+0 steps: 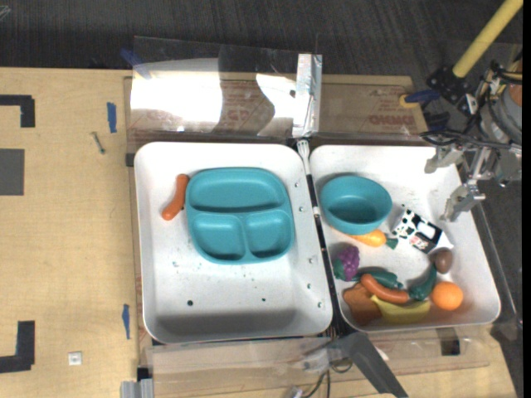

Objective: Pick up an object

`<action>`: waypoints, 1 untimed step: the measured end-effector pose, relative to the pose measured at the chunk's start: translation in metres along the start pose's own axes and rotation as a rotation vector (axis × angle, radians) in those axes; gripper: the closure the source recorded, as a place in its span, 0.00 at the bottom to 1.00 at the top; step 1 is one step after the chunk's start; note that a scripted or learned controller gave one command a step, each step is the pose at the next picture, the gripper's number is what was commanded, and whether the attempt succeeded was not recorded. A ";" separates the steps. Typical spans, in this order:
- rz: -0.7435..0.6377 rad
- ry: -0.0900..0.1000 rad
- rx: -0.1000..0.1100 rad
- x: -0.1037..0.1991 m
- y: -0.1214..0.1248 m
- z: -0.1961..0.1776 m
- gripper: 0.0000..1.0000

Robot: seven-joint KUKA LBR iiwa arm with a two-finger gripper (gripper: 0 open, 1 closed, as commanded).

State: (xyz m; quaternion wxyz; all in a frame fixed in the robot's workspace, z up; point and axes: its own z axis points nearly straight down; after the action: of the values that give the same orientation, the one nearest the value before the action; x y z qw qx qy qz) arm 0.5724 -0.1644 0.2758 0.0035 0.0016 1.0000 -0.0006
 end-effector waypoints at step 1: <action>0.049 0.012 -0.003 -0.004 0.014 0.119 0.00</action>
State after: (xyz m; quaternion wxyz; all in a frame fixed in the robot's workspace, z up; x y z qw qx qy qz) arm 0.5773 -0.1510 0.1566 -0.0023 0.0262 0.9997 0.0011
